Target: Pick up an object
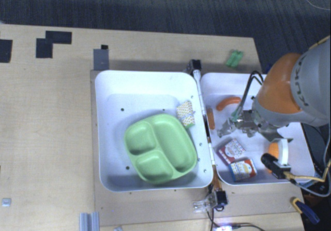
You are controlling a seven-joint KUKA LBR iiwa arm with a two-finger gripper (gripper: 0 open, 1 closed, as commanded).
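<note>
My gripper (227,127) is low in the right bin (220,82), reaching in from the right below the orange band (279,90). It hangs just above a red and white packet (232,149). An orange sausage-shaped piece (227,103) lies behind it. A thin orange stick (210,119) runs along the bin's left wall. Near the front wall lies a second packet (242,169), and an orange and white item (278,151) rests to the right. The view shows nothing held in the gripper.
The left bin (111,90) holds a green divided plate (160,147) and a small patterned yellow and white item (186,112) at the plate's far right corner. A green object (234,58) lies on the bench behind the right bin. Cables trail at the front right.
</note>
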